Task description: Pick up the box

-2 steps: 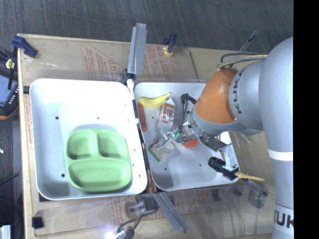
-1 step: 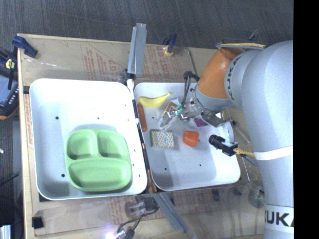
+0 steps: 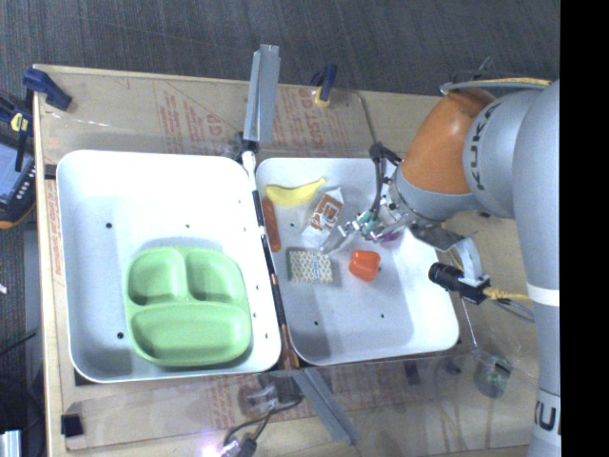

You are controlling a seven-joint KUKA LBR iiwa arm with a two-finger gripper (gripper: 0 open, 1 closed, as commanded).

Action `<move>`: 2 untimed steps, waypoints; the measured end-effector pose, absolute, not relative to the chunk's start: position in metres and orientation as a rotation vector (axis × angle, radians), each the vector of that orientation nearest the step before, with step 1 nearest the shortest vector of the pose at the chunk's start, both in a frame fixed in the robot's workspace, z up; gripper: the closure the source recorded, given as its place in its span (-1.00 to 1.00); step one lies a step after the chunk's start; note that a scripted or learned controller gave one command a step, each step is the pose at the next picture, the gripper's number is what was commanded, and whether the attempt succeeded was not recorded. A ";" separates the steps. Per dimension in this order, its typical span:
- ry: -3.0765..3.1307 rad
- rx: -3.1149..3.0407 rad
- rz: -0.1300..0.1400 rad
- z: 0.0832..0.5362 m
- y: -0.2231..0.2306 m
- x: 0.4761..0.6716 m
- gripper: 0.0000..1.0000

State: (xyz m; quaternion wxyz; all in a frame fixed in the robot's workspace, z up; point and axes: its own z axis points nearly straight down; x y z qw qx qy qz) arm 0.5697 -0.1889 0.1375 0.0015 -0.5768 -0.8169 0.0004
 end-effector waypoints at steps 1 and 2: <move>-2.527 -1.879 -0.005 0.096 -0.125 0.554 -1.00; -2.532 -1.873 -0.005 0.107 -0.125 0.554 1.00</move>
